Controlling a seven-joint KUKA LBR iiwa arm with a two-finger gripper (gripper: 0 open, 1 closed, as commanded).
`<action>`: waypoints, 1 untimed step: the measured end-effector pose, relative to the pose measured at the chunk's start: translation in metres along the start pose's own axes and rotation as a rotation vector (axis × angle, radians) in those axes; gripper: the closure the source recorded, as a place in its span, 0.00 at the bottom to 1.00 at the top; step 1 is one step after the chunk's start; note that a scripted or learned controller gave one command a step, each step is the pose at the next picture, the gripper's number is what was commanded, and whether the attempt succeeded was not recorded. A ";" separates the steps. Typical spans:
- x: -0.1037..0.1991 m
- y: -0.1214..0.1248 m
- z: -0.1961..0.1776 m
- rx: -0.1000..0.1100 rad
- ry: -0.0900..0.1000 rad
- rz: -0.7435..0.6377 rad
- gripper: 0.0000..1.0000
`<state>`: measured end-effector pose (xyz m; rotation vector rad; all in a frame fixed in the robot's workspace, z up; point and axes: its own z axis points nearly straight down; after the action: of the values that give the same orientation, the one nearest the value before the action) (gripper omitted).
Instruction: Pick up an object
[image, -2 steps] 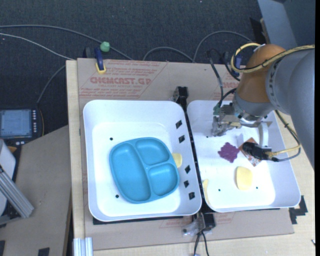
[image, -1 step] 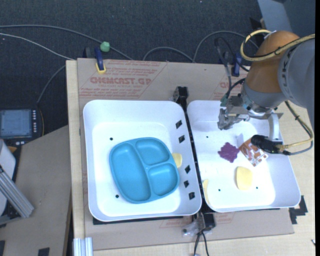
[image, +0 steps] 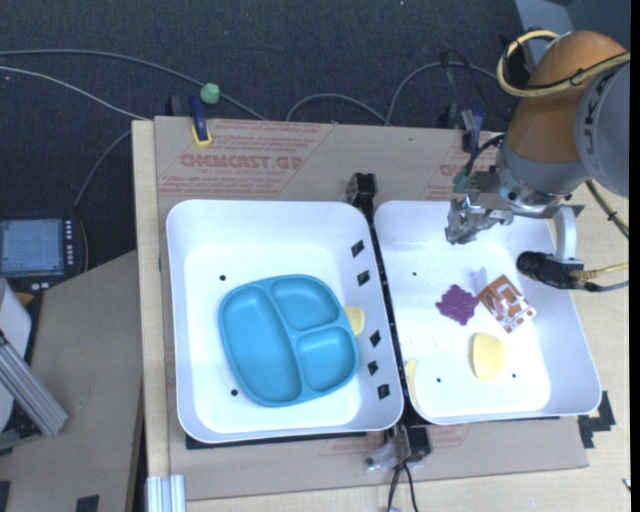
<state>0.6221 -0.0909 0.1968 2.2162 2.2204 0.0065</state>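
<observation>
The pincer is hanging over the far left part of the right bin, near the bin's far edge, with bare white floor under it. Nothing is showing in its grip, and from this slant it is not possible to tell whether it is standing wide or narrow. The grey arm with its orange band is reaching in over the bin's far right corner.

Toward the middle of the same bin, apart from the pincer on the near side, a small purple piece is lying flat. Just beside it, toward the right edge, a brown and white patterned piece is sitting tilted. Nearer the near edge, a pale yellow piece is lying apart from both. A small yellow scrap is resting against the left edge.

In the left bin, a blue divided tray is lying toward the near right corner, and a small yellow bit is peeking out at its right side, touching it. Both bins are sitting on a brown board with red print.
</observation>
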 end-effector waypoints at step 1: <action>0.001 0.009 -0.063 -0.003 -0.001 0.000 1.00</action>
<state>0.6305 -0.0902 0.2599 2.2144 2.2186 0.0088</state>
